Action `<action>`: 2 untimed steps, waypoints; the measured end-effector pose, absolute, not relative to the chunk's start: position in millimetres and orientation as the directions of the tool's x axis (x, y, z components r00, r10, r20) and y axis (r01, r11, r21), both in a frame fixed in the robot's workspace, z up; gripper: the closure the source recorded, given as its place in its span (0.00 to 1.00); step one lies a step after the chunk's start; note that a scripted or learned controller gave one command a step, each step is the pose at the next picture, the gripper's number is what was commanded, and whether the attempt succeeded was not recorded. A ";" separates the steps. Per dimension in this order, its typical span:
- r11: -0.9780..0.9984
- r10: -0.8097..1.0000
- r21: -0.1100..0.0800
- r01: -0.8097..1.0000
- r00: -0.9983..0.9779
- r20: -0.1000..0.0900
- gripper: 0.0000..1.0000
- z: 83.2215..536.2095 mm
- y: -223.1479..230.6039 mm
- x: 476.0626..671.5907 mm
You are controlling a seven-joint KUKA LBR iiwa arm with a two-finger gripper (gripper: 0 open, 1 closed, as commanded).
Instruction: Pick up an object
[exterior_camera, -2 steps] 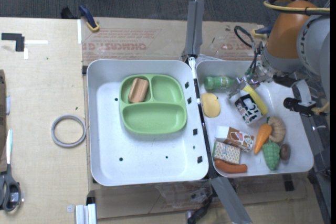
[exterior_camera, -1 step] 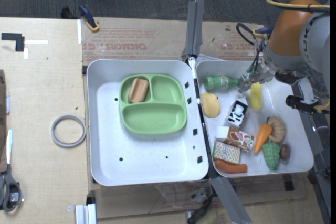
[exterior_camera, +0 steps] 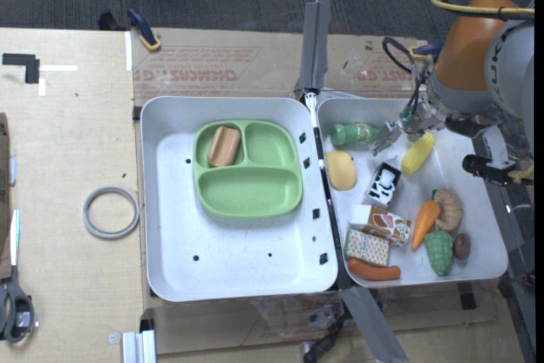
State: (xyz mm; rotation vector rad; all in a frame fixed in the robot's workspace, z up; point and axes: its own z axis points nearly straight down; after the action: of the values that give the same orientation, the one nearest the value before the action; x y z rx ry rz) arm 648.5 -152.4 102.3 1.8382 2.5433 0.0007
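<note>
Left bin (exterior_camera: pixel 161 208): smooth white plastic, holding a glossy green divided plate (exterior_camera: pixel 249 168) with a tan bread roll (exterior_camera: pixel 223 145) in its upper-left compartment. Right bin (exterior_camera: pixel 484 263): toy foods, including a green bottle (exterior_camera: pixel 354 133), pale lemon (exterior_camera: pixel 341 170), yellow corn (exterior_camera: pixel 417 152), orange carrot (exterior_camera: pixel 424 224), red sausage (exterior_camera: pixel 373 270) and printed cartons (exterior_camera: pixel 368 246). Gripper (exterior_camera: pixel 393 133) sits low between bottle and corn; its grip state cannot be told.
</note>
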 end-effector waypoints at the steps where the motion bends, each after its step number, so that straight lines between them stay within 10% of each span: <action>1: 0.115 0.993 0.006 0.993 -0.115 0.010 0.00 95.4 -183.3 602.3; 2: 0.137 0.991 0.001 0.991 -0.137 -0.002 0.00 176.6 -222.6 571.3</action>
State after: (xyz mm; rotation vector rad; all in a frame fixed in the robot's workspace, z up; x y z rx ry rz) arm 571.3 -222.6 176.6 2.0629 2.3671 -0.0007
